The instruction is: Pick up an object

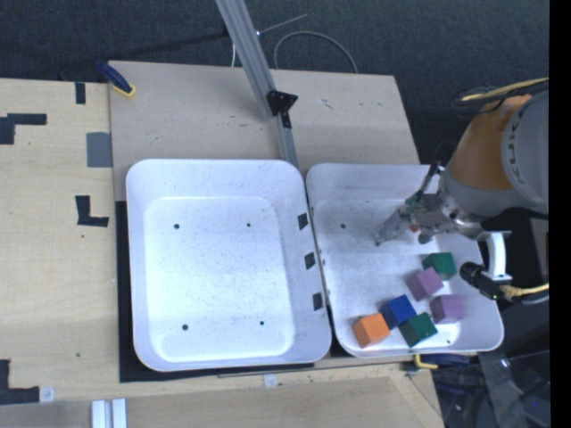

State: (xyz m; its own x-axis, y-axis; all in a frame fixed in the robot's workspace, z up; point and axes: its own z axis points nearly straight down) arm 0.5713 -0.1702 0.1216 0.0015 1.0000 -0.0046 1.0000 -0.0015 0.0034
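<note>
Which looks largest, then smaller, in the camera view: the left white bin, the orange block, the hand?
1. Left white bin, by far the largest.
2. Hand, smaller; it sits nearer the camera than the blocks, so its look may flatter it.
3. Orange block, smallest, lying in the right bin.

**Hidden, cropped and unclear items, placed from the right bin**

- Arm [500, 163]: cut off by the picture's right edge, beyond the right bin [357, 185]; only the orange band and part of the grey body are visible.
- Gripper [399, 224]: over the bin's upper middle floor; small and blurred, finger state cannot be told.
- Red speck beside the gripper, above the green block [439, 263]: too small to identify.
- Dark green block [417, 329]: at the bin's near edge, partly covered by the blue block [399, 310].
- Bin's right rim: partly hidden under the arm's white fitting [496, 255].
- Yellow piece [426, 361] below the bin's front rim: mostly hidden, unidentifiable.
</note>
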